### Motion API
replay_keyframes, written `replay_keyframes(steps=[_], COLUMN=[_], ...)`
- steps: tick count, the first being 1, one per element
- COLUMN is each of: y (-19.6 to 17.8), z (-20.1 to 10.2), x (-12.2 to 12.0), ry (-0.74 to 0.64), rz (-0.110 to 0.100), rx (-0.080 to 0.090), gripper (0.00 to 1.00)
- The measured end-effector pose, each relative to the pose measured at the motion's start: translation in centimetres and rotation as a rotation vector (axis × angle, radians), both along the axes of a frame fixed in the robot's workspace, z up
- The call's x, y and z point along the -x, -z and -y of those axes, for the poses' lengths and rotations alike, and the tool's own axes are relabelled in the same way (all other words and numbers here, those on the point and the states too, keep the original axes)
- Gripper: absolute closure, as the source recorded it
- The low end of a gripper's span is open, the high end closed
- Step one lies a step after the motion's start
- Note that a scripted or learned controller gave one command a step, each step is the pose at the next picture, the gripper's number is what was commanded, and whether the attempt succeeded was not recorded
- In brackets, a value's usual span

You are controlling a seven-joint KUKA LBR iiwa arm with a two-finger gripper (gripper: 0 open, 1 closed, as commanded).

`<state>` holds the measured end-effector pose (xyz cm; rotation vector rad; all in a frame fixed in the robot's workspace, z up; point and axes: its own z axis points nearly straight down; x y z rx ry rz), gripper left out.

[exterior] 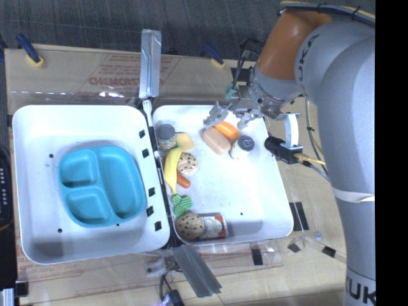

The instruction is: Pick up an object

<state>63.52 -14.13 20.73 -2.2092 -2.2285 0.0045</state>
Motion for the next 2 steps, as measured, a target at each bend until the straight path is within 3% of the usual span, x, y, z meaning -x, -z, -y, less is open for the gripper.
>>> replay_keyframes(steps=[1, 2], y=[11.63, 10.85], z=[6.15, 6.10], x=[-0.17, -0.16], ry=[-0.164, -0.168], rz=[0.004, 0.000], rx=[0.000, -0.001], gripper=[0.00, 1.00])
